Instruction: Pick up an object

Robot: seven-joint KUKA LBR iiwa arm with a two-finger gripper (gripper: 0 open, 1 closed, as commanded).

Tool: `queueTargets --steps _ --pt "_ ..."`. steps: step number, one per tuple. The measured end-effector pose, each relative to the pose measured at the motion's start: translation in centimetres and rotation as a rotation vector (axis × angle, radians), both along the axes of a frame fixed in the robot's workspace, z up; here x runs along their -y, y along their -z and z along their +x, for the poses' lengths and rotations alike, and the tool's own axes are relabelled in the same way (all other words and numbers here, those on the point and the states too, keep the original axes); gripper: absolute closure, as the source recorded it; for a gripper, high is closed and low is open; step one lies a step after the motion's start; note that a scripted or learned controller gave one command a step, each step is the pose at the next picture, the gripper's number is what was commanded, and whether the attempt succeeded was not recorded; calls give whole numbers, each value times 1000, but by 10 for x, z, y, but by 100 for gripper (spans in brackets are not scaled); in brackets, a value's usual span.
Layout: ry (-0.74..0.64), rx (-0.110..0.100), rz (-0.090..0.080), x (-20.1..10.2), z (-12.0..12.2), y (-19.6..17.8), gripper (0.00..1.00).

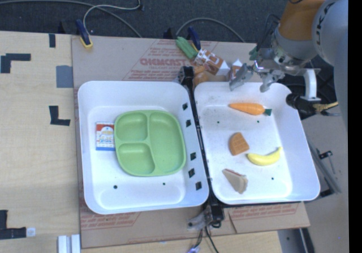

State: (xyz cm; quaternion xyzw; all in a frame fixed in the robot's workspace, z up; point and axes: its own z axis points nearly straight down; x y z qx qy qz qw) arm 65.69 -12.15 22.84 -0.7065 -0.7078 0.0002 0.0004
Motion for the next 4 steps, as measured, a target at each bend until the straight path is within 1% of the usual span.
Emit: queueTargets --steps 1,2,3,4 --pt "1 2 0 19 -51 142 0" --pt "3 -12 2 -1 9 144 0" --pt "2 1 -1 -15 -72 142 0" --pt "1 7 -2 0 -101 142 0"
